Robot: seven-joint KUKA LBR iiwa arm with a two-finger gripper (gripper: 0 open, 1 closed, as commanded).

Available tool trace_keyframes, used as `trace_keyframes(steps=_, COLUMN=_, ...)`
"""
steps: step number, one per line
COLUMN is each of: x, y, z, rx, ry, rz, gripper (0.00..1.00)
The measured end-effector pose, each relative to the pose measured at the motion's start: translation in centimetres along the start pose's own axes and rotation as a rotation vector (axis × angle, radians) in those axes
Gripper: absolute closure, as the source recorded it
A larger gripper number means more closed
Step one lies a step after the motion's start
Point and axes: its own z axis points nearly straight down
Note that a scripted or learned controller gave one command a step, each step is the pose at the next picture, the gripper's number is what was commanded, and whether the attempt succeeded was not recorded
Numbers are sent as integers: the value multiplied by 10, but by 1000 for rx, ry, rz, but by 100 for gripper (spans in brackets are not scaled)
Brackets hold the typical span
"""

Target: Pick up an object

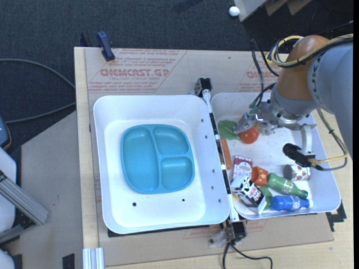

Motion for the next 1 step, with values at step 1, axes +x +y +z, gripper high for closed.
trace_keyframes(steps=1, x=1, y=1, z=-10, rx=-3, ry=1, rz=0, gripper=100)
